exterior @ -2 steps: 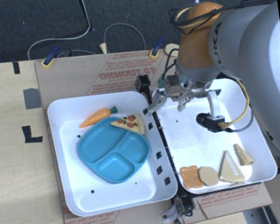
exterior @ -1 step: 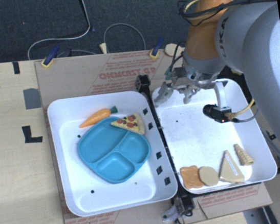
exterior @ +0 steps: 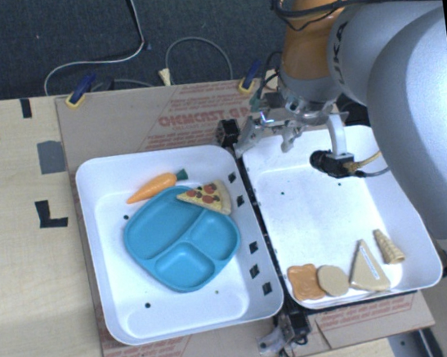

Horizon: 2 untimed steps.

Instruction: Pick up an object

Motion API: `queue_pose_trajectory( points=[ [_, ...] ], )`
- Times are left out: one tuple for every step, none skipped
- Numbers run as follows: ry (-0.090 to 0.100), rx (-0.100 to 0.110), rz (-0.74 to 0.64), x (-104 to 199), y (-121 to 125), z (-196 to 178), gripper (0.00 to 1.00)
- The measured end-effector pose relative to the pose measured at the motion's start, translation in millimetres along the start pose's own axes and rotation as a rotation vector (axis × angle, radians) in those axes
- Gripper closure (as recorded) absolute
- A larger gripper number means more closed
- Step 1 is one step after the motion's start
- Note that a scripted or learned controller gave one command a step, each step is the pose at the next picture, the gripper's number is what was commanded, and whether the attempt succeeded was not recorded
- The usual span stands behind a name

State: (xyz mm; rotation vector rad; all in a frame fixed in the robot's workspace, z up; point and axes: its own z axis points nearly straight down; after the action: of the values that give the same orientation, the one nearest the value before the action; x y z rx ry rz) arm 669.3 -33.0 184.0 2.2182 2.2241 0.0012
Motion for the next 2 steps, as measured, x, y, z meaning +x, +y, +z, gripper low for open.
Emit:
queue_pose_trajectory(
  points=[
    [0.001,0.011,0.005,3.9,-132.5,0.2,0.0],
    [-0.002,-0.005,-0.001,-1.1,-36.7,-0.3,0.0]
  ],
)
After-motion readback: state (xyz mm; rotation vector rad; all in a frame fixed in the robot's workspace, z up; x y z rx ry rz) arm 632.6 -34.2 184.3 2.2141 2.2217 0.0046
